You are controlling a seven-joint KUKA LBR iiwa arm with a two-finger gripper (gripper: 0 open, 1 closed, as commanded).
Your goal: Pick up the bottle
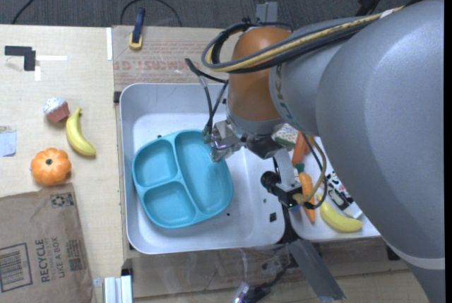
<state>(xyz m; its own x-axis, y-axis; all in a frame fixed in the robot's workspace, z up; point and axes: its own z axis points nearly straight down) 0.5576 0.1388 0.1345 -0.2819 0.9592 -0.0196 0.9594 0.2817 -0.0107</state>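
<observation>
One gripper (219,146) is hanging over the blue plate's (169,188) upper right rim in the left bin (140,118); whether it is spread or closed cannot be told. The bottle is possibly lying hidden beneath the arm (367,104).

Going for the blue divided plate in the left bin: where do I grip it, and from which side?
Probably the raised outer rim, coming straight down. The blue divided plate lies flat on the floor of the left bin, so only its rim and dividers offer an edge to pinch. The gripper sits over the rim's upper right part, which looks nearest.
</observation>
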